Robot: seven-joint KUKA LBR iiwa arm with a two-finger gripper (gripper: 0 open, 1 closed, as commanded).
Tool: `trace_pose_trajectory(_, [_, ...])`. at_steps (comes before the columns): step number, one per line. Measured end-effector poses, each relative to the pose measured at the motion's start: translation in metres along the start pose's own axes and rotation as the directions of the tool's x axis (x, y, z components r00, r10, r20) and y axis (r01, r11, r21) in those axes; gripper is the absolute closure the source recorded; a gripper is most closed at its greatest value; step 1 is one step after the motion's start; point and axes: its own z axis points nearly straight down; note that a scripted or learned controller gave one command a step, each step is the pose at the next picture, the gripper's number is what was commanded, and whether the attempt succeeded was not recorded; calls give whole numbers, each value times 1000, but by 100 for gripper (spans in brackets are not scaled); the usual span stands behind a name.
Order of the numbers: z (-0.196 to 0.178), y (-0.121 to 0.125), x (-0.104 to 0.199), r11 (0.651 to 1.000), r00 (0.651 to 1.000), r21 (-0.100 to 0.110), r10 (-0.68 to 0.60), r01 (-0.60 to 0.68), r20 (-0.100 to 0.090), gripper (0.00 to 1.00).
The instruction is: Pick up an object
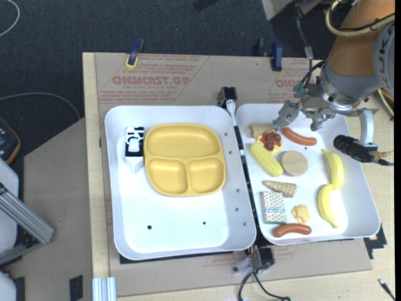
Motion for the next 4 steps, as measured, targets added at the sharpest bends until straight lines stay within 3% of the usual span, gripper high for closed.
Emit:
trace_pose_trajectory(1, [-9,3,0,1000,1000,-15,-3,3,1,0])
trace_pose_trajectory(3, [98,1,0,1000,1000,-11,0,0,1,0])
trace_pose_trajectory(4, [115,7,0,1000,1000,-31,-2,2,2,0])
